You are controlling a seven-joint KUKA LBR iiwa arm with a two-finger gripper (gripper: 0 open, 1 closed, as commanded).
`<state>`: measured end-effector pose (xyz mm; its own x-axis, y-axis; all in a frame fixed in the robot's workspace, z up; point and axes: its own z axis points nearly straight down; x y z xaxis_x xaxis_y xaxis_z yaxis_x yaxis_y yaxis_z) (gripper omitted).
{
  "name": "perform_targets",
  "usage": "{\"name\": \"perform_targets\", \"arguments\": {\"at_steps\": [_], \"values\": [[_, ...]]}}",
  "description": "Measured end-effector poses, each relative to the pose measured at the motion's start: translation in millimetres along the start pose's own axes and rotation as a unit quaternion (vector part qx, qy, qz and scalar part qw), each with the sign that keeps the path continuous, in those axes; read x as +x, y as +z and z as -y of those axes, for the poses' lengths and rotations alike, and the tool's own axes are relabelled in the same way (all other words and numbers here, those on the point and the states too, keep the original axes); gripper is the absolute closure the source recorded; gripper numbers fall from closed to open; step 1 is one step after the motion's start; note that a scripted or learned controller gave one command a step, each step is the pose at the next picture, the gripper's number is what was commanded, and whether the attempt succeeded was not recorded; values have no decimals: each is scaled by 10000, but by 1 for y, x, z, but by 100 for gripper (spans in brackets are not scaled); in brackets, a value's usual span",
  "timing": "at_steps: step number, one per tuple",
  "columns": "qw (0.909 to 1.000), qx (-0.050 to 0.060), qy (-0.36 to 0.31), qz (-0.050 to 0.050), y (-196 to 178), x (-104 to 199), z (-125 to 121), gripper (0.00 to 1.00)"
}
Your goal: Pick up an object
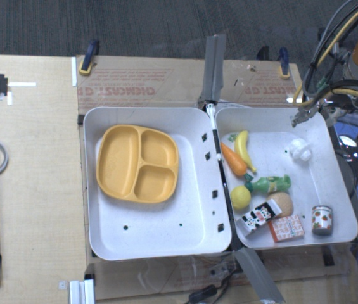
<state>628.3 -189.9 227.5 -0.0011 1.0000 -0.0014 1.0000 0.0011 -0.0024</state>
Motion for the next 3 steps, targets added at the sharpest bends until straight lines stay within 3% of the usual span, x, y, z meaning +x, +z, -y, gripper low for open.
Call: {"name": "perform_targets", "arguments": {"at_steps": [1,2,3], "values": [[9994,-12,-348,1,136,8,51,0],[9939,2,1106,-5,137,63,101,0],[9999,-9,134,2,136,79,60,0]]}}
